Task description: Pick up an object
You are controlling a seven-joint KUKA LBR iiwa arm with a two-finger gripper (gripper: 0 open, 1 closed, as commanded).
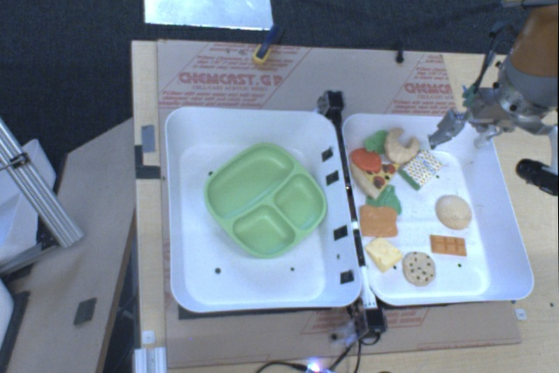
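Left bin holds one green divided plate. Right bin holds about ten toy food pieces: one chocolate-chip cookie, one waffle square, one round bun, one cheese wedge, among others. Board on the surface reads "CHEMCAST GP". Claw hangs over the right bin's far edge, fingers spread, holding nothing.
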